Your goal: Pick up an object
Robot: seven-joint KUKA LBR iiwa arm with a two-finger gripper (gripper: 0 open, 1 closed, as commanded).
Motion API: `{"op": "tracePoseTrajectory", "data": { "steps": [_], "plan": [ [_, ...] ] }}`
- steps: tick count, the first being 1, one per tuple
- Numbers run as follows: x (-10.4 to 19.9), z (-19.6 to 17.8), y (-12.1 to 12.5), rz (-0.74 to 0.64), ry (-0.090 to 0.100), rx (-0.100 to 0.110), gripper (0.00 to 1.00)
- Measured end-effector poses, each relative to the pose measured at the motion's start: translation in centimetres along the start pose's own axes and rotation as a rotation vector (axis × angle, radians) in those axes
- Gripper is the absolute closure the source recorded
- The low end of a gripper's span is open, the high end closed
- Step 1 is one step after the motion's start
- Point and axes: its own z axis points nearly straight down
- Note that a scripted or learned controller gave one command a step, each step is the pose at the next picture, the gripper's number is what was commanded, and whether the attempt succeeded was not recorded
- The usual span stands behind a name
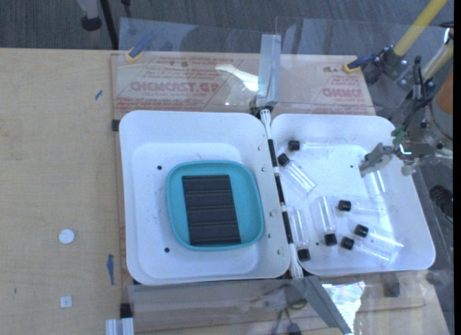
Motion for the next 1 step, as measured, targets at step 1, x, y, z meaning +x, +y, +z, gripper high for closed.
{"op": "tracePoseTrajectory", "data": {
  "steps": [1],
  "plan": [
    [-4.36, 11.59, -0.27, -0.021, -0.001, -0.001, 0.0]
  ]
}}
